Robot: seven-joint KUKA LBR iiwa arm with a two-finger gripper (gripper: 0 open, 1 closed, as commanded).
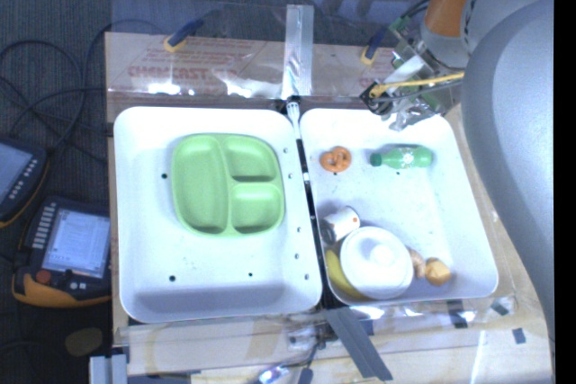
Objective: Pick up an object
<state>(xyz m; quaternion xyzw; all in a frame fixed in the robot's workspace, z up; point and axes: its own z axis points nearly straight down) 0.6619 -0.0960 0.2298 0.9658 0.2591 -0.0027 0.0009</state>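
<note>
- The likeliest pick, I judge, is the green bottle (pixel 402 158), lying on its side in the right bin (pixel 468 193), toward that bin's 12 o'clock edge and just below the gripper (pixel 405 108).
- It looks like a small toy of hard plastic, so I expect it to be light and stiff, with a smooth skin that could slip; being round and on its side, it may roll if nudged off centre.
- The best hold, in my view, is across the thick middle of the body, squeezing the narrow way, not along its length.
- In looks it is bright green with a paler patch near the middle, and it lies roughly along the 3-to-9 o'clock line.
- The gripper hangs over the bin's 12 o'clock rim at the end of the grey arm; whether the claw is released or clenched I cannot tell, and nothing is seen between its tips.
- At 9 o'clock of the bottle, apart from it, lies an orange ring-shaped toy (pixel 336 159).
- Toward the bin's 6 o'clock sits a white lidded bowl (pixel 376 259), with a small white cup (pixel 343 219) at its 11 o'clock and a brownish lump (pixel 436 271) at its 3 o'clock.
- The left bin (pixel 135 220) holds a green divided tray (pixel 227 183).
</note>
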